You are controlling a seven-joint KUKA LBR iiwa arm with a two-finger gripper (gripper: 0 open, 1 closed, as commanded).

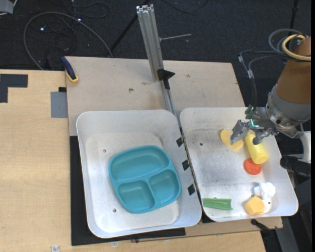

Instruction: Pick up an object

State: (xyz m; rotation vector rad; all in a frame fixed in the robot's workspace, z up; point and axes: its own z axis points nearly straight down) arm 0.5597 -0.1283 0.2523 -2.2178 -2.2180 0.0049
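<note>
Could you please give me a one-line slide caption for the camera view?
The gripper hovers over yellow pieces in the right bin; a teal divided tray sits in the left bin.

Hidden and unclear parts

The arm (294,83) is cut by the right edge. The gripper (248,132) covers part of a yellow object (231,138); its finger state is unclear.

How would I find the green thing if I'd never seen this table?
Look at the right white bin, the one without the teal divided tray. Along its near edge lies the green piece, flat and long. The other pieces in that bin are yellow, orange, red or white.
</note>
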